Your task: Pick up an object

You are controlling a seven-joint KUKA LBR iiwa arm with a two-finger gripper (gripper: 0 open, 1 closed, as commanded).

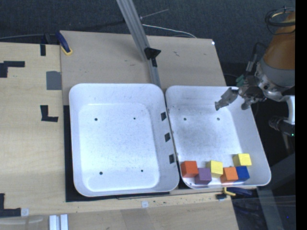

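Several small blocks lie along the near edge of the right bin [201,128]: an orange block [189,168], a purple block [205,175], a yellow block [216,167], a second orange block [230,174], a blue block [242,173] and another yellow block [243,159]. My gripper [235,102] hangs over the far right part of that bin, well away from the blocks. Its fingers [223,101] are spread open with nothing between them.
The left bin [115,138] sits beside the right one, with black clips on the shared wall. A slanted metal pole [136,30] rises behind the bins. Black tape marks and a grey patch [53,79] lie on the bench at left.
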